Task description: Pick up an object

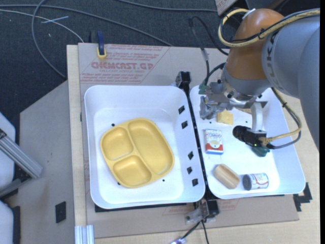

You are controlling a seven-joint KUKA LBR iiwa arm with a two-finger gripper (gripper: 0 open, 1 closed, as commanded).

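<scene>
A small pale yellow block (225, 118) lies on the floor of the right bin (287, 145), near its far left corner. We judge it the likeliest target, since the pincer (209, 109) hangs low just beside it, on the side of the wall shared with the left bin (95, 117). We cannot tell whether the pincer is spread or pressed together, and we see nothing gripped in it, so the pick looks not yet made: closing on an object and lifting it are both left to do.

Nearer the camera in the same bin lie a red-and-white carton (214, 141), a tan oblong piece (226, 176) and a small can (255, 181) on its side. The last two lie close together, well apart from the block.

The left bin holds a yellow divided plate (137, 152). Both bins rest on the counter (74, 151).

Room is tight on the pincer's left, against the shared wall. We judge the freest way out is straight up, with bare bin floor to the right.
</scene>
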